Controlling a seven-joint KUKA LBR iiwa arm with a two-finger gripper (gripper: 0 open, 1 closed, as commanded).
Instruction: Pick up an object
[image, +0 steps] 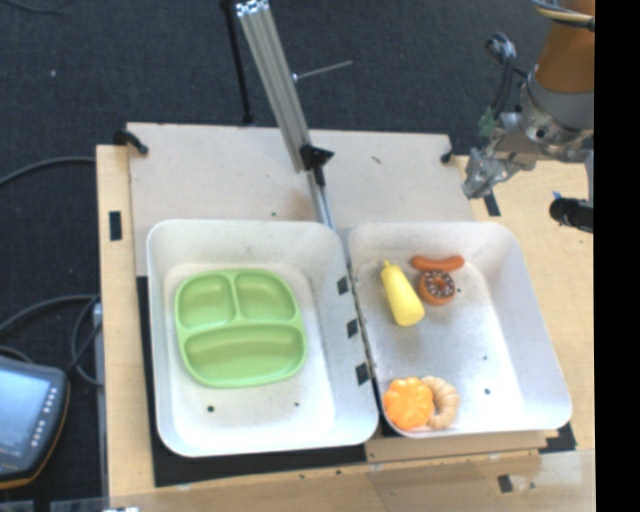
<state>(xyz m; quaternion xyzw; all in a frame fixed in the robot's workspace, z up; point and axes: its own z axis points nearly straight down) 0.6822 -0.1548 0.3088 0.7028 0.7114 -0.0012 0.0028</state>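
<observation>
While the gripper (484, 172) hangs above the bench beyond the right bin (530, 330), its grip cannot be made out; inside lie a sausage (438, 263), donut (437, 287), yellow bottle (401, 293) and orange (409, 402), with a green tray (240, 327) in the left bin (165, 300)

Both bins, the left one (165, 300) and the right one (520, 300), look like smooth white plastic, faintly speckled. The green divided tray (240, 327) is glossy plastic. The yellow bottle (401, 293) and the orange toy (408, 402) have a soft plastic sheen. The tabletop (400, 165) is matt, pale board. The slanted rail (275, 80) is ribbed grey metal.
</observation>
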